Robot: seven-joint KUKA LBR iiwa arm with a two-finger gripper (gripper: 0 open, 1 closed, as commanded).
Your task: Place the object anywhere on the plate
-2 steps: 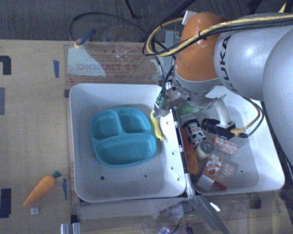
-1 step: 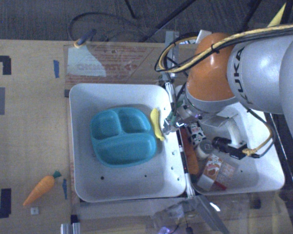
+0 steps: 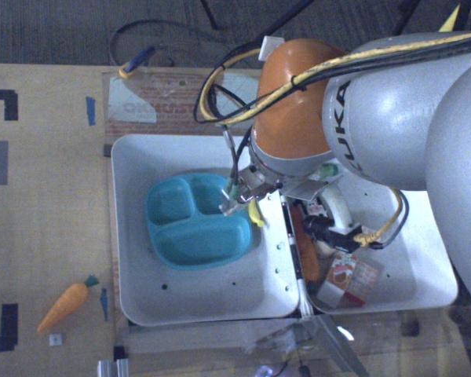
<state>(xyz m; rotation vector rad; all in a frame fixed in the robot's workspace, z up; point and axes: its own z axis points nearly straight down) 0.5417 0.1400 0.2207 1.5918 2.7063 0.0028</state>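
Observation:
A blue plate [image 3: 195, 225] with three compartments lies in the left white bin [image 3: 141, 289]. My gripper [image 3: 240, 197] hangs over the plate's upper right rim, under the arm's orange band. A small yellow object [image 3: 256, 213] shows just below and right of the gripper, over the plate's right edge. Whether the gripper holds it is hidden by the wrist.
The right bin [image 3: 424, 281] holds several items, among them a red-brown stick [image 3: 306, 254] and a printed packet [image 3: 349, 277]. A toy carrot [image 3: 63, 305] lies on the bench left of the bins. The arm covers most of the right bin.

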